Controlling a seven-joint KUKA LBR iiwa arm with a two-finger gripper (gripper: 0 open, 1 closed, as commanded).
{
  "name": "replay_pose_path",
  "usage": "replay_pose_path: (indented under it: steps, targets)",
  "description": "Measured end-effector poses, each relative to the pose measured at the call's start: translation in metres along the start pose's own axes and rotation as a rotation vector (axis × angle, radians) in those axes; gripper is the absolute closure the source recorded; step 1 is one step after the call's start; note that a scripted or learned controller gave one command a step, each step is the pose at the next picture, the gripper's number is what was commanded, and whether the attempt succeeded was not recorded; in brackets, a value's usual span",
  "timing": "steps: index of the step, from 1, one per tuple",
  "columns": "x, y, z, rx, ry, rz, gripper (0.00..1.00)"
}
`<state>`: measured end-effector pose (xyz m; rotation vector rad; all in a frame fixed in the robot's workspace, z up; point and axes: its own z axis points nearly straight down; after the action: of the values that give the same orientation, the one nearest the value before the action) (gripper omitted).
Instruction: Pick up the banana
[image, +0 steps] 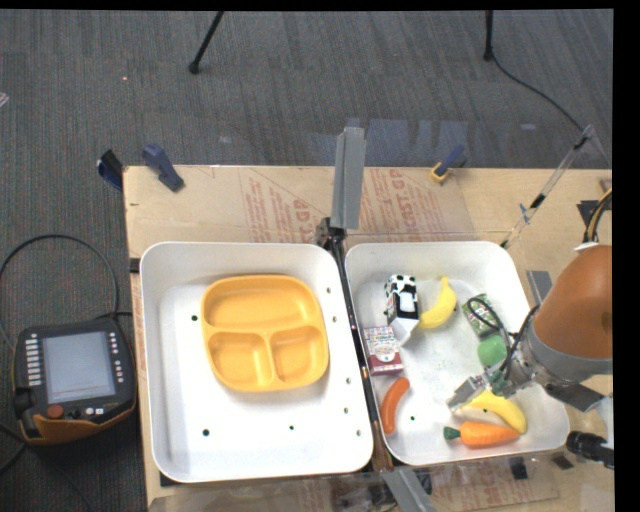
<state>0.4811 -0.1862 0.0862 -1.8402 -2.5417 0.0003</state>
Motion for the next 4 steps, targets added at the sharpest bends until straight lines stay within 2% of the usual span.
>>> replay_pose_path:
  steps: [1,2,3,4]
  targets:
    - [-0.013,-0.002,-0.002,-0.001,-0.001,0.086,0.00]
    - [-0.022,-0.013,-0.028,-0.001,0.000,0.132,0.00]
    - [-0.005,-0.002,0.000,0.000,0.001,-0.135,0.00]
    - [-0.006,-0.003,-0.009,0.001,0.002,-0.128,1.00]
